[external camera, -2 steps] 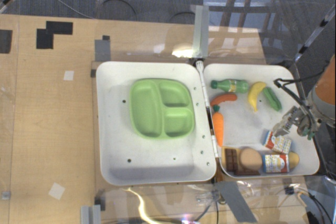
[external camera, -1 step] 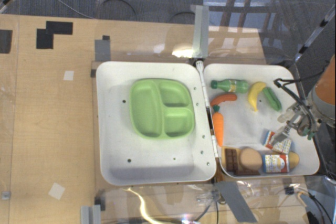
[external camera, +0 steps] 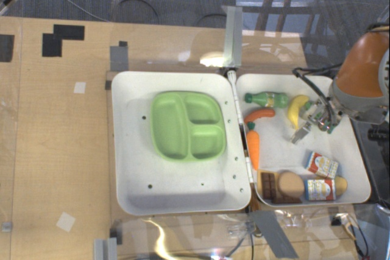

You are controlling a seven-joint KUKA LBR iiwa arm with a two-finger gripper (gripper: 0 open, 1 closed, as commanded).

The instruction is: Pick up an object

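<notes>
My gripper [external camera: 303, 129] hangs over the middle of the right bin [external camera: 359, 158], just right of and below a yellow banana [external camera: 297, 110]. Nothing shows in its grasp. A green bottle [external camera: 266, 98] lies at the bin's back left, with a red sausage [external camera: 260, 113] below it and an orange carrot [external camera: 253, 148] along the left wall. Along the front lie a brown chocolate bar [external camera: 269, 187], a tan bread roll [external camera: 290, 184] and a blue-labelled can [external camera: 321, 189]. A red and white carton [external camera: 321, 164] lies below the gripper.
The left bin [external camera: 131, 186] holds a green divided plate [external camera: 186, 126]. A metal divider [external camera: 239, 131] separates the bins. The grey and orange arm [external camera: 364, 73] comes in over the right bin's back right corner. Bare wooden bench [external camera: 55, 149] lies to the left.
</notes>
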